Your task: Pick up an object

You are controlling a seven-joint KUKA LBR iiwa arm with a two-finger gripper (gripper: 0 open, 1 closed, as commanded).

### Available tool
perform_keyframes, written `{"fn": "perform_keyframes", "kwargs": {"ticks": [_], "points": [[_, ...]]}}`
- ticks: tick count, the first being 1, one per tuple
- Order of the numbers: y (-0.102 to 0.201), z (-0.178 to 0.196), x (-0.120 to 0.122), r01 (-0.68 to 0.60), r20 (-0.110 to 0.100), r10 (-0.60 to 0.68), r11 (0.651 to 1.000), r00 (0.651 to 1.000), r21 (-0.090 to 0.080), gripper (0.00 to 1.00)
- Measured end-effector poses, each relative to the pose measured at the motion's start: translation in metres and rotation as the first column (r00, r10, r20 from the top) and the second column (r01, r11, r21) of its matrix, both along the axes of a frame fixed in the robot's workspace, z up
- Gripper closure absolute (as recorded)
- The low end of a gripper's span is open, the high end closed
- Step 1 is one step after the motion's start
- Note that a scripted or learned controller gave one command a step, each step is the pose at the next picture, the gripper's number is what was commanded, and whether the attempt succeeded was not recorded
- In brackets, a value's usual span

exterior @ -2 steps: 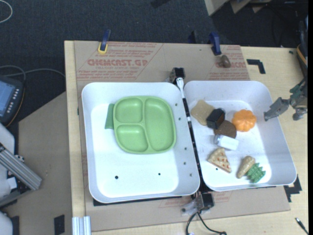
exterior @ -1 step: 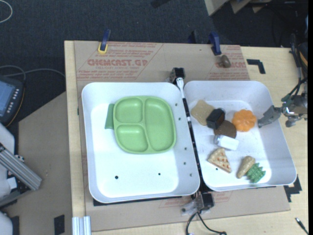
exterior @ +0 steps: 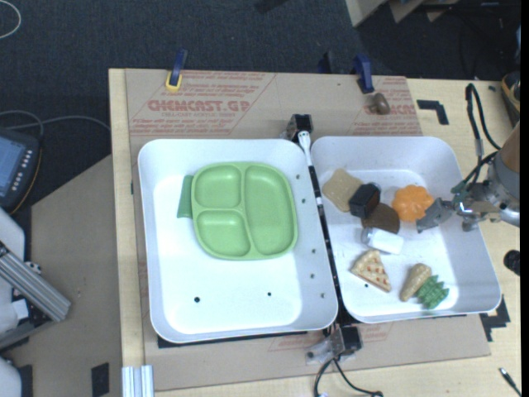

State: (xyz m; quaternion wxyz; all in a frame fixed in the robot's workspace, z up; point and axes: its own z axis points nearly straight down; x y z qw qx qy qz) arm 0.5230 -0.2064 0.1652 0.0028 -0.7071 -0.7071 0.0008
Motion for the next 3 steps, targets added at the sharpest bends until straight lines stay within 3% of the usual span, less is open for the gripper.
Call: {"fn": "perform_keyframes", "kwargs": {"ticks": [1, 2, 3], "points": [[0.002, -0.061, -0.001, 0.001, 0.005, -0.001, 1.000, 1.000, -0.003, 0.00], [0.003, -0.082, -0.001, 0.000, 0.001, 0.000, 1.000, 1.000, -0.001, 0.00], [0.002, -0.070, 0.000, 0.001, 0.005, -0.001, 1.000, 1.000, -0.003, 1.00]]}}
